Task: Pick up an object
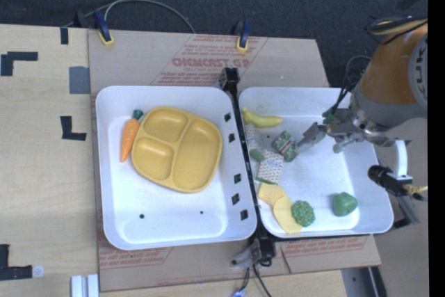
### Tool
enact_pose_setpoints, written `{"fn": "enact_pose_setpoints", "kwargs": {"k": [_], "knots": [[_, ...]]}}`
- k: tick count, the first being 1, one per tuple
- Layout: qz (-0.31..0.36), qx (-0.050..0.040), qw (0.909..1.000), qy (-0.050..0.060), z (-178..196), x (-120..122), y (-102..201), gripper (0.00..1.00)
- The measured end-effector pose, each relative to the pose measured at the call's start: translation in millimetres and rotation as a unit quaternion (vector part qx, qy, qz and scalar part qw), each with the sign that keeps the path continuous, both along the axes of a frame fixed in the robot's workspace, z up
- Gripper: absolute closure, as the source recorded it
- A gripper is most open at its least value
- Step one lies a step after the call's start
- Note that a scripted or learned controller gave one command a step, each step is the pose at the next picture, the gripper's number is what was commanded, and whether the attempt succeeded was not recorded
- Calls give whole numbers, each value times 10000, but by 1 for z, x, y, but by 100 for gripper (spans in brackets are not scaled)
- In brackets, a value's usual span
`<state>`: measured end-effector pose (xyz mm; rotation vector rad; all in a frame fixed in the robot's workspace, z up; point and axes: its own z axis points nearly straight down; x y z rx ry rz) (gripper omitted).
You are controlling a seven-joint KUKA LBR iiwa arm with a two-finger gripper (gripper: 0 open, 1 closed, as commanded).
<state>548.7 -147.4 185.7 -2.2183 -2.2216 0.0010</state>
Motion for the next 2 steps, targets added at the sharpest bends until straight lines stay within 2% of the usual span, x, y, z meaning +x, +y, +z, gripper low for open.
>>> {"fn": "enact_pose_setpoints", "kwargs": {"k": [1, 2], "knots": [[-9, -17, 10000, -46, -85, 30, 39, 0], [-1, -6, 10000, -7, -76, 81, 41, 0]]}}
